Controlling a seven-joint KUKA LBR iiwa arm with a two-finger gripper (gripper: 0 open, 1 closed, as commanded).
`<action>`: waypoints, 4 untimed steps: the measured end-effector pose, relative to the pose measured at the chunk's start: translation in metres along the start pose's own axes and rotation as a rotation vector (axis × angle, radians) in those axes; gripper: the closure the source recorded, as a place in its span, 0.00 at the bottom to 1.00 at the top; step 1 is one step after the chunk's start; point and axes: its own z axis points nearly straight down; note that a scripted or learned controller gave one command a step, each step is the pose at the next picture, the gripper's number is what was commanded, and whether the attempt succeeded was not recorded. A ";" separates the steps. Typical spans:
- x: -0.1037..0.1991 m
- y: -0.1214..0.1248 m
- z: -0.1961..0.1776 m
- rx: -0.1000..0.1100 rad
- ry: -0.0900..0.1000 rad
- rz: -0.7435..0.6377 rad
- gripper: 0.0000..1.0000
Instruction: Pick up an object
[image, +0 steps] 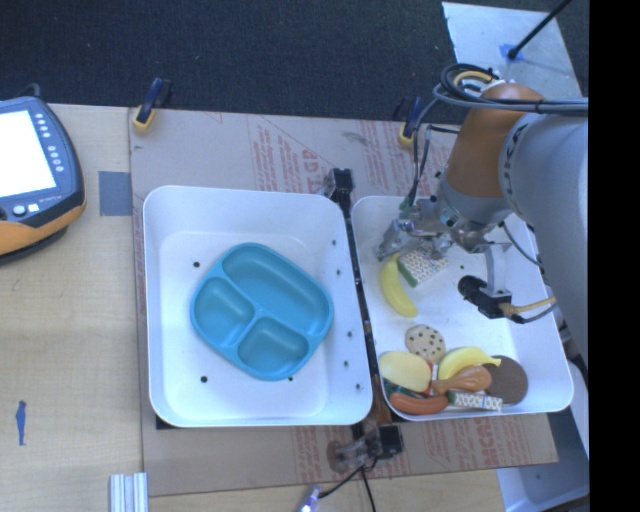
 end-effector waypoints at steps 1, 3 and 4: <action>-0.001 -0.011 0.001 -0.006 -0.002 -0.002 0.00; -0.002 -0.011 -0.010 -0.005 -0.003 -0.003 0.00; -0.008 0.015 0.002 -0.001 0.002 0.001 0.00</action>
